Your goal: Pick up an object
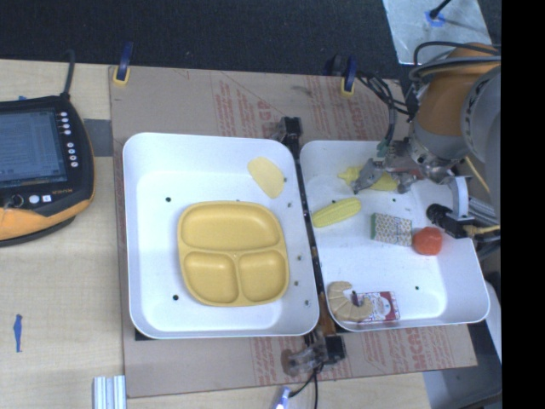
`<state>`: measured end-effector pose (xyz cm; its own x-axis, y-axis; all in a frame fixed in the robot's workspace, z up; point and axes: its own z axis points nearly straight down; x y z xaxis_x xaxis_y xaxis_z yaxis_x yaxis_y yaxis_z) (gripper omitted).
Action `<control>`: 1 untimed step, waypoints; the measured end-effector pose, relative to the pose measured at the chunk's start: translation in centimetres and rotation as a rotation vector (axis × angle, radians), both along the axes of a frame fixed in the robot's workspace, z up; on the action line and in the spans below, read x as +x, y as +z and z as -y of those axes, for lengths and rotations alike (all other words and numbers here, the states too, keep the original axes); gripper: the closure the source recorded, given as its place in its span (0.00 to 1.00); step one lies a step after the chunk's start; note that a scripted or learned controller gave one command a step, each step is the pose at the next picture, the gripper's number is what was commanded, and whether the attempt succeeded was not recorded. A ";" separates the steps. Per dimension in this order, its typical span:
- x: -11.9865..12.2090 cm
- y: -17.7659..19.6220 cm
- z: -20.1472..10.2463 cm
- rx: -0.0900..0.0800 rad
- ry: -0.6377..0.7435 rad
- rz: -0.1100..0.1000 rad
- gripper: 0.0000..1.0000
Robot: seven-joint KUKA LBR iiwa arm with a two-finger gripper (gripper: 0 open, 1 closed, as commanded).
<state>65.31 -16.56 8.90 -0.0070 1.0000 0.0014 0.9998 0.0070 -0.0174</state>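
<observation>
In the right bin, we list: corn cob nearest the divider, patterned packet, red tomato, a yellow item beneath the gripper, jaws apart. The left bin holds a yellow divided tray.

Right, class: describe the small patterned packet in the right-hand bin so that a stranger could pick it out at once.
Start at the right bin, the one the arm reaches into. Near its middle, between the corn cob and the red tomato, lies the patterned packet. It is the flat, squarish item with a speckled greenish print, while its neighbours are rounded, plain-coloured toy foods.
</observation>
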 end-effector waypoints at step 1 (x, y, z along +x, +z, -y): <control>0.1 0.2 3.5 0.000 -0.004 0.006 0.00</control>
